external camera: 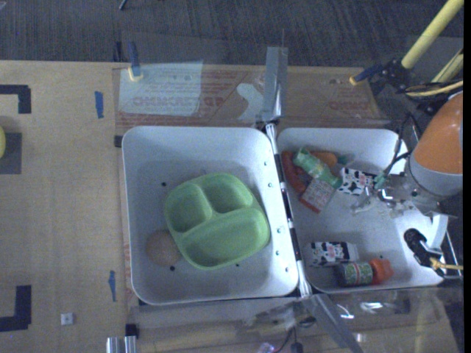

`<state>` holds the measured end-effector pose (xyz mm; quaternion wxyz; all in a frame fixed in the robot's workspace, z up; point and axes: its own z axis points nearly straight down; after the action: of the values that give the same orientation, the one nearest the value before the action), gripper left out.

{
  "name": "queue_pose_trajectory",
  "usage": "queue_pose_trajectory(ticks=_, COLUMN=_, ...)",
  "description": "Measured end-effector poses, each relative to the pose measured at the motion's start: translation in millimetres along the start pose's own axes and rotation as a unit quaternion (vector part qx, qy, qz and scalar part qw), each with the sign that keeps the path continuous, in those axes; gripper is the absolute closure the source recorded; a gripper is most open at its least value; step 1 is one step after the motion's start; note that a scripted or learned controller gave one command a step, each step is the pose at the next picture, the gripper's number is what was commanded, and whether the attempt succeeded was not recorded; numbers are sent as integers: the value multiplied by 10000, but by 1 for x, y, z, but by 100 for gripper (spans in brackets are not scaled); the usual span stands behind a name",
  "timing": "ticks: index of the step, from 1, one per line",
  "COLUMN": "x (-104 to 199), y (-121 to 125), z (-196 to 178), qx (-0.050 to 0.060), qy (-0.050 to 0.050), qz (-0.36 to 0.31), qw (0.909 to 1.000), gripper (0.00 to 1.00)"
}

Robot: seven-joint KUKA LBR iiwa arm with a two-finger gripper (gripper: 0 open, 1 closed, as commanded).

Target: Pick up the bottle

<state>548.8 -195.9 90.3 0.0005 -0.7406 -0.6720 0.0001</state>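
Lying below gripper: bottle.

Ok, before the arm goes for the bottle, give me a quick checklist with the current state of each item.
1. Bottle located, near front edge of right bin: ok.
2. Bottle lying on its side, orange cap pointing right: ok.
3. Space around bottle: not ok, milk carton sits close behind it.
4. Tool over bottle: not ok, it hovers farther back, near the cow-print carton.
5. Tool fingers open: cannot tell.
6. Green plate out of the way in left bin: ok.
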Motion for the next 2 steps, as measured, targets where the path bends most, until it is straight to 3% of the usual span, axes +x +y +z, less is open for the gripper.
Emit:
queue_pose_trajectory(ticks=1, x=-21, y=-33, z=-147, qx=-15, qy=-9, qz=282, qw=9996, gripper=0)
queue_pose_trajectory(ticks=2, x=-20, y=-32, z=-157, qx=-21, qy=-16, qz=267, qw=9996, gripper=100)
